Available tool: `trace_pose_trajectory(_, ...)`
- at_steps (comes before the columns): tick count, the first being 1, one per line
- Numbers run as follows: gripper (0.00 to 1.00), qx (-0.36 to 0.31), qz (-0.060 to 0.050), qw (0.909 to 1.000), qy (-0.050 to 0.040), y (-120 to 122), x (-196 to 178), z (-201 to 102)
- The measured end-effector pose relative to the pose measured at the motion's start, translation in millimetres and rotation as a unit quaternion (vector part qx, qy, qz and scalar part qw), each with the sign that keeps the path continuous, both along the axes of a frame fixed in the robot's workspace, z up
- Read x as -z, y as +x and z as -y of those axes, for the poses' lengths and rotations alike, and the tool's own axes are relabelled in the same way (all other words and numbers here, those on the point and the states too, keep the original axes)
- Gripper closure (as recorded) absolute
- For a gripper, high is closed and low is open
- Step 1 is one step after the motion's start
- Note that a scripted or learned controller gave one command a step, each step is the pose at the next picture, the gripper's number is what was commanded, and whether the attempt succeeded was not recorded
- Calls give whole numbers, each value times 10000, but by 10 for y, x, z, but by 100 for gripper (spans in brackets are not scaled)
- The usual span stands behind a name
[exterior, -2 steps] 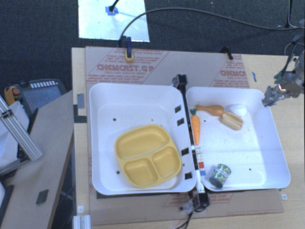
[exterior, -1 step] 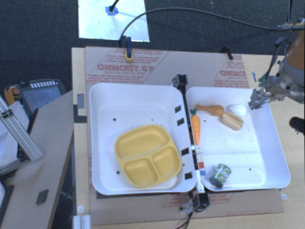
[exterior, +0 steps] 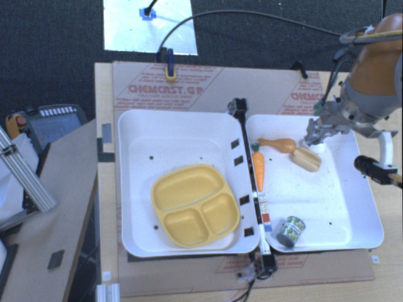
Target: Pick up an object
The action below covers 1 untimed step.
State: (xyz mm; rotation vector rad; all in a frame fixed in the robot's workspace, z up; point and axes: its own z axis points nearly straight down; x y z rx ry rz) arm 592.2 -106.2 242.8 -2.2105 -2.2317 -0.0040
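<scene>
The right bin holds an orange carrot along its left wall, a tan drumstick-shaped piece, a tan bread roll and a small green-labelled can near the front. My gripper hangs low at the bin's back right, just above and right of the bread roll, beside a small white object. Nothing shows between its tips.
The left bin carries a yellow three-compartment tray. A black divider with clips runs between the bins. A cable arcs over the back of the bench. A black part of the arm juts over the right bin's right rim.
</scene>
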Motion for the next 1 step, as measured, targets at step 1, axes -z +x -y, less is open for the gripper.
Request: trace_pose_trajectory(1,100,3,4,10000,-4,-15,-31,-456)
